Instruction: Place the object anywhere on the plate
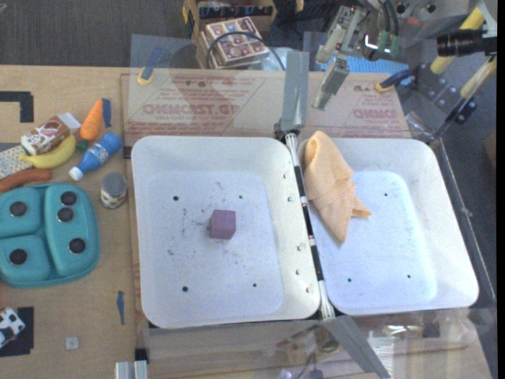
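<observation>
A small purple cube (pixel 222 224) lies near the middle of the left white bin (pixel 158 164). A teal divided plate (pixel 35 243) rests on the bench to the left of both bins, outside them. My gripper (pixel 321 84) hangs high over the bench's back edge, above the gap between the bins and far from both cube and plate. It looks open, with nothing between its fingers. An orange-tan cloth (pixel 330 184) lies crumpled at the left side of the right bin (pixel 426 212).
Toy food sits at the bench's left: a banana (pixel 49 158), a carrot (pixel 94 120), a blue bottle (pixel 95 156) and a small can (pixel 114 190). A cardboard box (pixel 229 14) stands behind the bench. A grey divider (pixel 294 93) rises behind the bins.
</observation>
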Robot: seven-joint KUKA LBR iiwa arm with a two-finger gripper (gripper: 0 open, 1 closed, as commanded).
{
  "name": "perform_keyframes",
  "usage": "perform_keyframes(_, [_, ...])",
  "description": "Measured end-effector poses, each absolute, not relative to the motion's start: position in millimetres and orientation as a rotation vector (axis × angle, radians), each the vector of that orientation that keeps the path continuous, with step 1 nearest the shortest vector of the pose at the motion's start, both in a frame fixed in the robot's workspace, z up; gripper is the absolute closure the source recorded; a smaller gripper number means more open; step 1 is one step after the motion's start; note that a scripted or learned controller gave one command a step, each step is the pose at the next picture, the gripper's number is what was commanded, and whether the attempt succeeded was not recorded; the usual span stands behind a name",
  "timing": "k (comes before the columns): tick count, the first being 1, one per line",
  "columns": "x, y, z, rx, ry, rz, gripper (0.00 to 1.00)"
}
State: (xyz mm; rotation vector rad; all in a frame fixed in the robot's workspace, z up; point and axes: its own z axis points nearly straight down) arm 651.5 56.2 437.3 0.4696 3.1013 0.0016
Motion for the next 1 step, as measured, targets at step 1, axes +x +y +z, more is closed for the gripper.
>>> perform_keyframes(1, [652.8,55.4,450.1,0.473,3.092,0.008,1.0])
